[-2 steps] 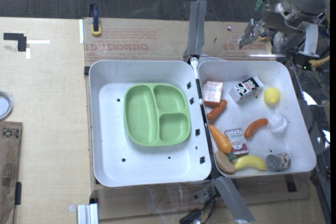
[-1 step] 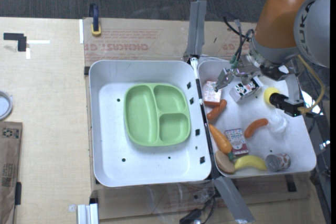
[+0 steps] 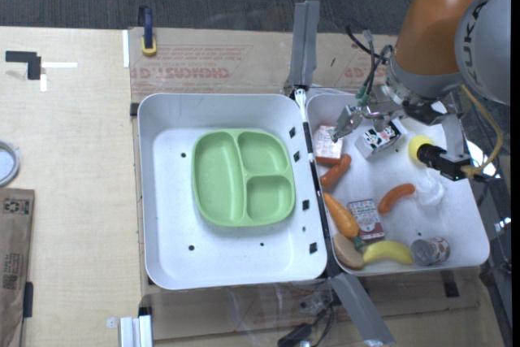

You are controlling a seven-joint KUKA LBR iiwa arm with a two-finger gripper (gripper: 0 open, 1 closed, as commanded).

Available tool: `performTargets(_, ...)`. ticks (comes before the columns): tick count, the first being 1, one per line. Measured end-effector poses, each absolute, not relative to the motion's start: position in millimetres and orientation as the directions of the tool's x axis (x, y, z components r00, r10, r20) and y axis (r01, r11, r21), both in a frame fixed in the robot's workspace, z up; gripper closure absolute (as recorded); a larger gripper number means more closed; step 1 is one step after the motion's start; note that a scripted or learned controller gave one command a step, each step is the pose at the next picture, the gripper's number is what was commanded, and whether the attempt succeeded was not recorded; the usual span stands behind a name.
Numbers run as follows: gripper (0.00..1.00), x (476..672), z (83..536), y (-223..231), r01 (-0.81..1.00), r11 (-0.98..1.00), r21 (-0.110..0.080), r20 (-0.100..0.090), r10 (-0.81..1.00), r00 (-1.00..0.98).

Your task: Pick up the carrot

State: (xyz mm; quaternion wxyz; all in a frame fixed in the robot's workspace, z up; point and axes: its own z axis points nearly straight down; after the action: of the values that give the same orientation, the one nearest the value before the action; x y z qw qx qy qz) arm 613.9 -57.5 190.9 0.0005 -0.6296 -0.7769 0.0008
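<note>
The carrot [image 3: 340, 214] is orange and tapered. It lies slantwise by the left wall of the right bin [image 3: 465, 217], between a reddish sausage [image 3: 335, 170] and a small red-labelled box [image 3: 366, 219]. My gripper [image 3: 351, 120] hangs over the far left part of that bin, just above a pink and white carton [image 3: 327, 144]. It is well behind the carrot and apart from it. Nothing shows between its tips.
The right bin also holds an orange sausage [image 3: 396, 195], a banana [image 3: 388, 253], a tin can [image 3: 429, 250] and a tan bread piece [image 3: 348, 255]. The left bin [image 3: 162, 199] bears a green divided plate [image 3: 244, 176]. The arm's orange band [image 3: 431, 20] looms over the far right.
</note>
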Motion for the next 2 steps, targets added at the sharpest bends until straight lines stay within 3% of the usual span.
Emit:
performTargets(1,0.00,573.9,191.1,-53.1,0.982,0.188,-0.002,0.000,0.982,-0.188)
performTargets(2,1.00,574.4,199.7,-54.3,0.983,0.183,-0.003,0.000,0.983,-0.183)
